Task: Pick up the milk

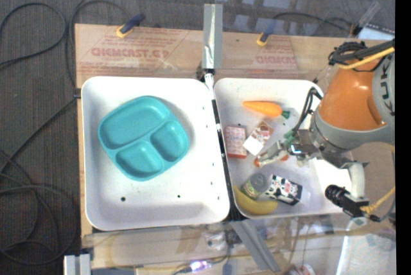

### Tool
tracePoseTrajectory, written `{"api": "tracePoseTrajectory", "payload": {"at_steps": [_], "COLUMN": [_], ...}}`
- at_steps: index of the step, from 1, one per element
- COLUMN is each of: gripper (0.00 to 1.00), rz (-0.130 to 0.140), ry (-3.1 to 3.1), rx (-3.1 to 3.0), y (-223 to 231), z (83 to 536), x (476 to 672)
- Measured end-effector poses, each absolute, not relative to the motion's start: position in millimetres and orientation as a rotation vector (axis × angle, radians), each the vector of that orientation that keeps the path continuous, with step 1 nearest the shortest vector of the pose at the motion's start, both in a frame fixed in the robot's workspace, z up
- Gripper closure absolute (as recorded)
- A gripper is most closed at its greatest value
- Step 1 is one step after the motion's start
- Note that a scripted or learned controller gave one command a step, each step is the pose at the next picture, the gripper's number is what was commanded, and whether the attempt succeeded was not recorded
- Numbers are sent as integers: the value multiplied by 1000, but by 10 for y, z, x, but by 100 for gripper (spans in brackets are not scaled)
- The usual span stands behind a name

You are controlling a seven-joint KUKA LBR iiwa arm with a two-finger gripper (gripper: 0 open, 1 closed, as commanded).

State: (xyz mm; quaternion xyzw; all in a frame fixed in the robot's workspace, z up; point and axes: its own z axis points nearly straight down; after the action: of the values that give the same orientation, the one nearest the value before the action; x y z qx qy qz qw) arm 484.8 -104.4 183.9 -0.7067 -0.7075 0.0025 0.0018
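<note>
Beside the tool [275,153], grip state unclear, the milk [260,137] lies slanting toward the carrot [262,108].

Two bins side by side on the bench, seen from above.
The divided plate [144,137] lies in the left bin [96,203]; right of it, in the right bin [225,90], lie a carrot [262,108], milk carton [259,137], box [235,141], banana [257,204] and can [259,183].

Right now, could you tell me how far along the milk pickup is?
Done: the arm has reached into the right bin, and the gripper sits low beside the small milk carton. In hand: nothing visibly. The carton lies on the bin floor, between the pink box and the carrot. Left: grasp and lift it.
</note>
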Motion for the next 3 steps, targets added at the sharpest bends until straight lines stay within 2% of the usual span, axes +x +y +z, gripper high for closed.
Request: {"api": "tracePoseTrajectory", "payload": {"at_steps": [1, 2, 3], "gripper": [0, 100, 100], "rz": [0, 3, 6], "ry": [-2308, -2306, -2282], "rx": [-2126, -2124, -2152], "y": [-1491, -1487, -732], "z": [946, 1023, 1858], "x": [4839, 4833, 4832]}}
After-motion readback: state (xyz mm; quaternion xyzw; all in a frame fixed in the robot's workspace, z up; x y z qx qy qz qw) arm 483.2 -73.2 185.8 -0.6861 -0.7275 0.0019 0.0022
